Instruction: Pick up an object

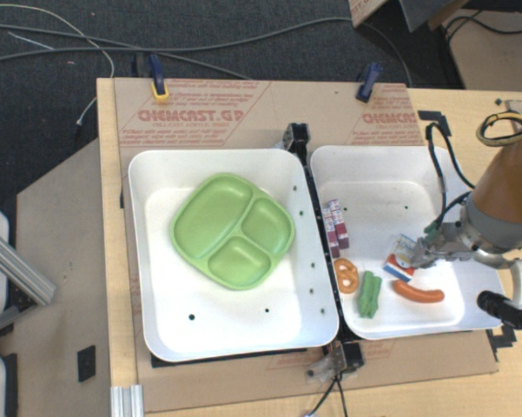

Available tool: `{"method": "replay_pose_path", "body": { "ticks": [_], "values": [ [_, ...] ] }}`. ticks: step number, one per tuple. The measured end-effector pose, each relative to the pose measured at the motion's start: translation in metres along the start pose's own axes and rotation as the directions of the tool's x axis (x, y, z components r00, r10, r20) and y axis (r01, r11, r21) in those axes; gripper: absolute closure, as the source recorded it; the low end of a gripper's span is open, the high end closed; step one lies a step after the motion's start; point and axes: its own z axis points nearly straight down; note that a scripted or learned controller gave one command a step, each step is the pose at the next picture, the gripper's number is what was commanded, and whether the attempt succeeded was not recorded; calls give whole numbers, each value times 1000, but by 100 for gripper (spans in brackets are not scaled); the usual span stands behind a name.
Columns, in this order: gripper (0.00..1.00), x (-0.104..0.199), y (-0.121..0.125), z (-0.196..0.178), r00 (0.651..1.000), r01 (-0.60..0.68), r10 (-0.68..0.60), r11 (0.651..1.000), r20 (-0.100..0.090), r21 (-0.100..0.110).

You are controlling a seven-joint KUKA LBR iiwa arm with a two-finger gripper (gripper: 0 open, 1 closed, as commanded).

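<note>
Several small things lie in the right bin [373,168] around the hand [406,254] (whether anything is clamped I cannot tell): an orange-red sausage [418,294] just below it, a green piece [369,294] and pretzel [346,274] to its left.

We see a light green, three-compartment plastic plate [233,230] in the left shallow white bin [148,315]. In the right white bin [365,163] we see an orange pretzel-shaped toy [346,274], a dark green block [369,294], an orange-red sausage-shaped toy [419,294] and a purple-and-white striped packet [333,224]. The bench board [200,107] is tan cardboard with red lettering.
</note>
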Motion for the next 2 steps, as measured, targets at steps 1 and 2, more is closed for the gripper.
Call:
{"method": "replay_pose_path", "body": {
  "ticks": [1, 2],
  "values": [
    [100, 4, -6, -47, 1000, -1, 1, 1000, 6, 5],
    [100, 7, -5, -91, 1000, -1, 1, 1000, 7, 3]
  ]
}}
